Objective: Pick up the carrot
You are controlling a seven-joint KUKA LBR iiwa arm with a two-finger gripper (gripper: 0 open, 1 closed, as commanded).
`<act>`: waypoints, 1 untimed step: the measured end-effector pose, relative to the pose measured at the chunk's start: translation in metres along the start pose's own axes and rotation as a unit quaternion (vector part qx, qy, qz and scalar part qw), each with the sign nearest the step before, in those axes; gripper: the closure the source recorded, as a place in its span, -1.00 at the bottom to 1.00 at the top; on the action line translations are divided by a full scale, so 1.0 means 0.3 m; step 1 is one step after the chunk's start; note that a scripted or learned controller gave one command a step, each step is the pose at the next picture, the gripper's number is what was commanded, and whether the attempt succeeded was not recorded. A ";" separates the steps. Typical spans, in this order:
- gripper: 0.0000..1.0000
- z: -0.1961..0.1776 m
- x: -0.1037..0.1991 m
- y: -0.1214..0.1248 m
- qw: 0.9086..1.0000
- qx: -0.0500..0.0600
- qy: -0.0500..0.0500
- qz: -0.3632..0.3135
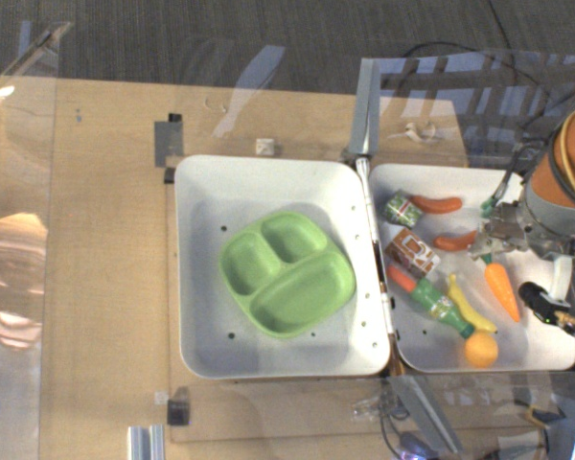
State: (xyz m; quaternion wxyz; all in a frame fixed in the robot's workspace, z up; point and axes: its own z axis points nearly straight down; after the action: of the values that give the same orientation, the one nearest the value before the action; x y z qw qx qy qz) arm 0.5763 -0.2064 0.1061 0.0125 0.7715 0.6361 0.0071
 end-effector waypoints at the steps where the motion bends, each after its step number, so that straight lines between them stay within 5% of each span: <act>1: 1.00 -0.379 0.188 -0.054 1.000 0.010 0.003 -0.006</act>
State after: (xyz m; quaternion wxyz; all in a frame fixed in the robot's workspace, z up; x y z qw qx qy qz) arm 0.5680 -0.1469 0.2191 0.0028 0.7677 0.6408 0.0024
